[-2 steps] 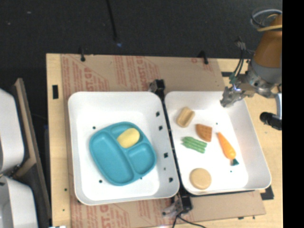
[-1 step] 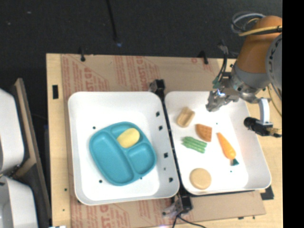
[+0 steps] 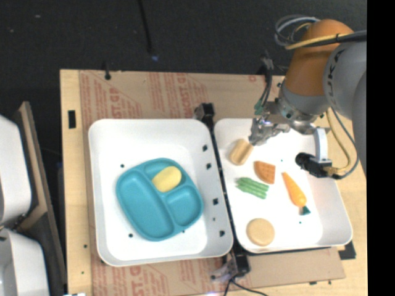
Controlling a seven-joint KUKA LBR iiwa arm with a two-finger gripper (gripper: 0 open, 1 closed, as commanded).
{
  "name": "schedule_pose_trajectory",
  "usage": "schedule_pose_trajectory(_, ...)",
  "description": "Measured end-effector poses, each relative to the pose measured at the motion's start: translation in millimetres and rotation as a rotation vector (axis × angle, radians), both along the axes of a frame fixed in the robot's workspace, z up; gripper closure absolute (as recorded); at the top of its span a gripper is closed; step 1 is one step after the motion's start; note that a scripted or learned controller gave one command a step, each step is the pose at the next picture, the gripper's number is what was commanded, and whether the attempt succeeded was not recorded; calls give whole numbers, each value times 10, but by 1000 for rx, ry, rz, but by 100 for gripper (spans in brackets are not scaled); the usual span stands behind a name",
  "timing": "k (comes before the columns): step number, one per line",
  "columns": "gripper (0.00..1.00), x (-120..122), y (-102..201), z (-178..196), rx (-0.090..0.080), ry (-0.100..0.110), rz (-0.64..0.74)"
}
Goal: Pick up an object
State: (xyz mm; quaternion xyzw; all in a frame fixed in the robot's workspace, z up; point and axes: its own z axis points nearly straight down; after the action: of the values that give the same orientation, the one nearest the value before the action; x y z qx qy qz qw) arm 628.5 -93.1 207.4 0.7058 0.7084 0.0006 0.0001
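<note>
My gripper (image 3: 261,132) hangs over the back of the right bin (image 3: 333,227), just above and right of a tan bread roll (image 3: 240,152). Nothing shows between its fingers. Further forward in that bin lie an orange wedge (image 3: 265,171), a green bean pod (image 3: 252,187), an orange carrot (image 3: 295,192) and a round tan cookie (image 3: 260,231). In the left bin (image 3: 105,227) a blue divided plate (image 3: 158,198) carries a yellow lemon-like piece (image 3: 166,178) in its upper compartment.
A black divider ridge (image 3: 216,177) runs between the two bins. Cardboard (image 3: 154,97) covers the bench behind the bins. White boxes (image 3: 12,184) stand at the far left, off the bench.
</note>
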Motion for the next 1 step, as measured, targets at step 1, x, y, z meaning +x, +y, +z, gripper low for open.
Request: schedule_pose_trajectory(1, 100, -93, 487, 188, 0, -1, 0)
